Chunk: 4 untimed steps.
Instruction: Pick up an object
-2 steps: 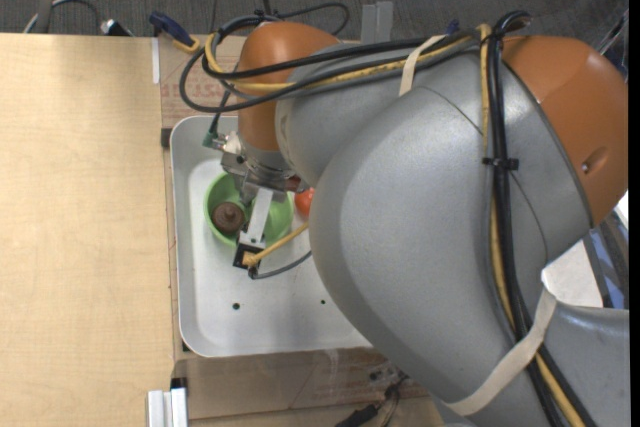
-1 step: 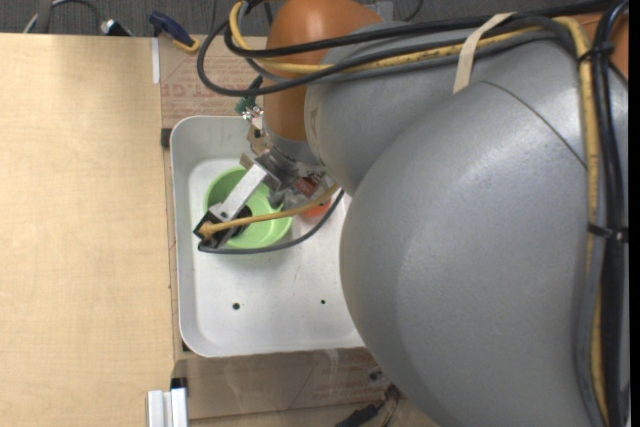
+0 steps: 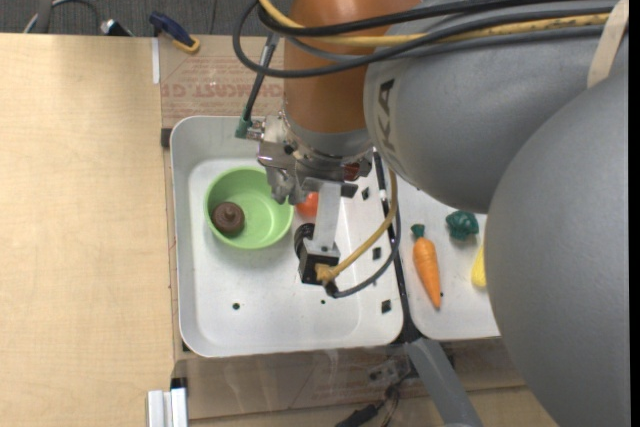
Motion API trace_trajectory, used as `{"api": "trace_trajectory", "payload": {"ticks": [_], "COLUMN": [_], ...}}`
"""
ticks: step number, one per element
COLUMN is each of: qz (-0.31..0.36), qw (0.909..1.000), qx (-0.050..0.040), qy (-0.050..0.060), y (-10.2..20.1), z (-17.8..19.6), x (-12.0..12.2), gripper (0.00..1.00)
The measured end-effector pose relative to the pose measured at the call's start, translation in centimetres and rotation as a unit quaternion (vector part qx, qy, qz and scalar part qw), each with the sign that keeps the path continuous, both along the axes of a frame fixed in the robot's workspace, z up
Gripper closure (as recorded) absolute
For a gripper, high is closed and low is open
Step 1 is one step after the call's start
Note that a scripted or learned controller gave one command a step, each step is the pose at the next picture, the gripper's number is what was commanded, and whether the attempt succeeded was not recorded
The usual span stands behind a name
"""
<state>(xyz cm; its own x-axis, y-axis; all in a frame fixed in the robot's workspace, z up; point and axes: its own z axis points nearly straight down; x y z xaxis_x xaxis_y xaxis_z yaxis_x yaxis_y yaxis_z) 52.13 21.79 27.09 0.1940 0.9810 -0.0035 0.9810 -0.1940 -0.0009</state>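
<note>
One line of faint writing on the cardboard [image 3: 215, 80] at twelve o'clock is unreadable; the gripper [image 3: 300, 180] fingers, perhaps closed, I cannot tell.

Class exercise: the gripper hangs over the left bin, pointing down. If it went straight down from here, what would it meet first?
Probably the small orange-red object showing just beside the gripper, near the green bowl's right rim. Depth is unclear from this slanted view, so it might instead touch the bowl's rim or the left bin's white floor.
</note>
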Motion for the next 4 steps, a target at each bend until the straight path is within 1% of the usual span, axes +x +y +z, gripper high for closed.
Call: {"api": "trace_trajectory", "payload": {"ticks": [1, 2, 3, 4], "qz": [0.053, 0.271, 0.181, 0.222], "qw": [0.9986, 0.9626, 0.9834, 0.9751], "qx": [0.0001, 0.0009, 0.0011, 0.0006], "qy": [0.001, 0.001, 0.001, -0.001], "y": [0.0, -0.1, -2.2, -1.5], "z": [-0.4, 1.3, -18.0, 9.1], "x": [-2.6, -4.3, -4.4, -4.3], "gripper": [1.0, 1.0, 1.0, 1.0]}}
